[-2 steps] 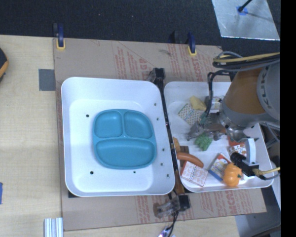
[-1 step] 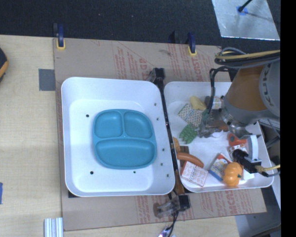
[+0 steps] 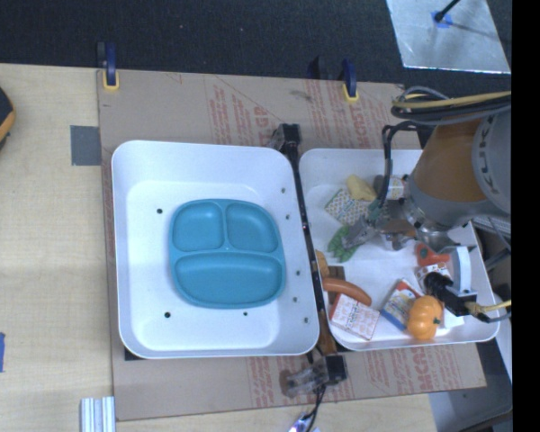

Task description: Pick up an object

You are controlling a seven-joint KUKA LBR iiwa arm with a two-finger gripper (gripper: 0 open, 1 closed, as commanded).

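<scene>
Right bin (image 3: 486, 331), near edge: orange ball (image 3: 423, 318) by a small carton (image 3: 353, 317); a sausage (image 3: 346, 290) lies just beyond, long axis slanting left-to-right.

Mid-bin: gripper (image 3: 378, 226) low over a green leafy item (image 3: 346, 239), which sits just to its left and nearer the divider. Grasp state: cannot tell.

Far corner: patterned packet (image 3: 344, 206), yellow piece (image 3: 361, 187). Clutter is tight; open floor lies right of the green item.

Left bin (image 3: 126, 241) holds a blue divided plate (image 3: 226, 251).
</scene>
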